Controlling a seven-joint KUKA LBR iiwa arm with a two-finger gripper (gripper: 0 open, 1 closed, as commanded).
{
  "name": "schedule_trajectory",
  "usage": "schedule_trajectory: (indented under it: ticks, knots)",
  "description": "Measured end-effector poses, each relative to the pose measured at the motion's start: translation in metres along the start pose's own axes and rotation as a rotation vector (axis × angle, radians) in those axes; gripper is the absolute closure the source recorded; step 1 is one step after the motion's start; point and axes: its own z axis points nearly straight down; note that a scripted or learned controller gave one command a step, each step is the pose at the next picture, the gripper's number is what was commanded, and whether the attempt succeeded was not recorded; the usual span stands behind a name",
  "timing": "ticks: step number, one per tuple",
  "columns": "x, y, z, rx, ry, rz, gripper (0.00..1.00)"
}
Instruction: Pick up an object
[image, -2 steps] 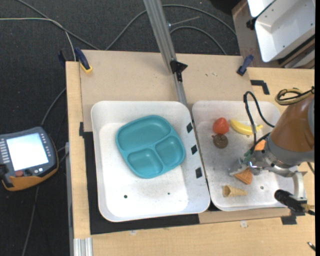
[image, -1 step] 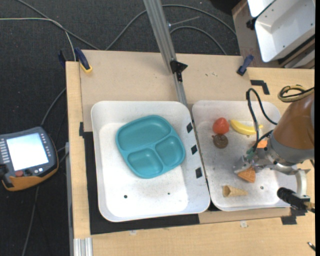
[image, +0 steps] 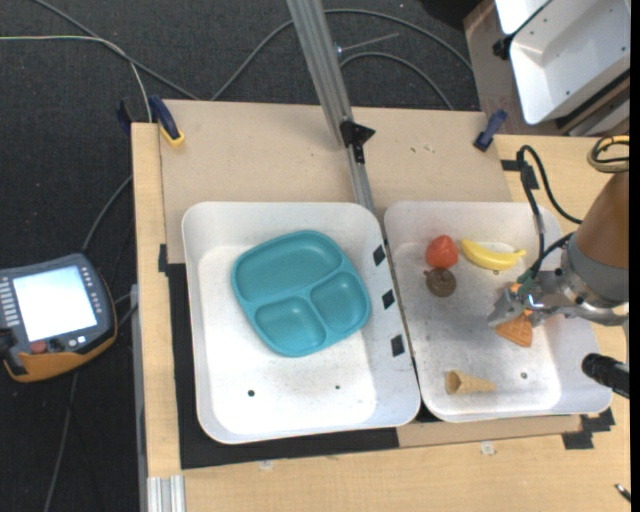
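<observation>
Nearly on the wedge, grip unproven

The gripper (image: 522, 298) sits low at the right side of the right bin (image: 470, 405), at the upper edge of an orange wedge (image: 517, 331), the likeliest thing to be picked. The wedge lies flat on the bin floor at centre right of the frame. Whether it is touched cannot be told, nor whether the gripper is open or closed; the wrist and its cables hide that part.

The main risk, as I judge it, is a miss. The wedge is thin and low, so a closing grip could slide over its top or nudge it toward the lower right of the bin. Coming down off centre could pinch one corner, and the piece might swing or drop on the lift. A flat piece may also tip rather than rise.

A yellow banana (image: 492, 255) lies just above the gripper in the frame, near enough to be brushed. A red fruit (image: 441, 250) and a brown round piece (image: 441, 283) sit close together to the left, apart from the wedge. A tan cone (image: 468, 382) lies toward the lower edge, clear of the approach. The left bin (image: 215, 400) carries a teal divided plate (image: 298, 292), well apart. On the counter (image: 250, 150) a metal post (image: 325, 70) runs down between the bins.
</observation>
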Motion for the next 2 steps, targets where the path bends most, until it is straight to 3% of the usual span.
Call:
schedule_trajectory:
  ticks: [1, 2]
  knots:
    - [-0.0053, 0.0022, -0.0636, -0.001, -0.001, -0.001, 1.00]
    - [-0.0051, 0.0030, -0.0690, 0.004, 0.002, -0.001, 1.00]
